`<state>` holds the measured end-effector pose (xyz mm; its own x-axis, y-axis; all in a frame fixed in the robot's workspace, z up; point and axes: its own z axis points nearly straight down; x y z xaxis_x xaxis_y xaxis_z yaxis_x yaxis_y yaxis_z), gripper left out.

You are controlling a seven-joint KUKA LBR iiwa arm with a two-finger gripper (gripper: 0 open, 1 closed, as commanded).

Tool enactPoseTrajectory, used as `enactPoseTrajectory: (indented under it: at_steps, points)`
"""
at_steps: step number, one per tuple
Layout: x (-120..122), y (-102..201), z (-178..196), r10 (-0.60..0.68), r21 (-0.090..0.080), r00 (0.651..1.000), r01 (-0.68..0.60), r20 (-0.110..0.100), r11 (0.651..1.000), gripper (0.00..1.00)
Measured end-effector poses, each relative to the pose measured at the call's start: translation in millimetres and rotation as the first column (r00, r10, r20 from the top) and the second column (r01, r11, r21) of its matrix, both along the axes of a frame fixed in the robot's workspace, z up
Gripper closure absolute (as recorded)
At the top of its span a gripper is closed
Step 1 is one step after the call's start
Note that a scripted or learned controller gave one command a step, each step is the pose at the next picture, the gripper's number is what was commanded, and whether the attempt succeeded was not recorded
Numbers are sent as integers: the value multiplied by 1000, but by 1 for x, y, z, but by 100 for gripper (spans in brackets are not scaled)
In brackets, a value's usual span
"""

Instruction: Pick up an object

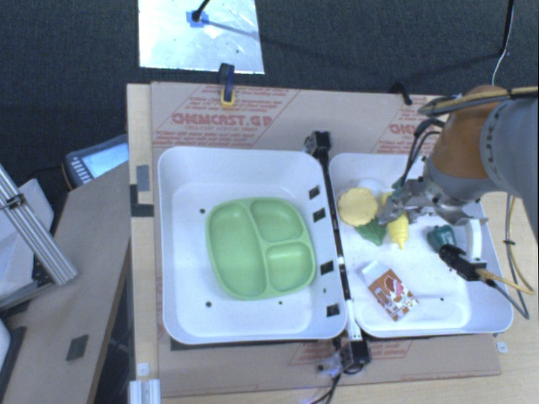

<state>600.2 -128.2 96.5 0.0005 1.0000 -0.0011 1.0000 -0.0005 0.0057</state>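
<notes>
My gripper (pixel 396 212) hangs low over the middle of the right bin (pixel 488 310), with the grey arm and its orange band reaching in from the right. Directly under and touching it lies a small yellow bottle-shaped thing (pixel 400 232). To its left are a round yellow object (pixel 356 206) and a dark green piece (pixel 371 231). On the gripper's right, a teal object (pixel 439 237) rests on the bin floor. A red and white packet (pixel 392 293) lies nearer the front of this bin.
The left bin (pixel 181 225) holds a green divided plate (pixel 258 248). A black divider (pixel 330 234) runs between the two bins. A white round item (pixel 368 186) sits at the back of the right bin.
</notes>
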Motion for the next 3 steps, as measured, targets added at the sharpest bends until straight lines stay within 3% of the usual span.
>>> enactPoseTrajectory:
  at_steps: [1,3]
  points:
    - [-3,3,63,4,0,1000,-4,1,1000,100]
    - [-5,9,154,5,0,1000,-5,0,1000,100]
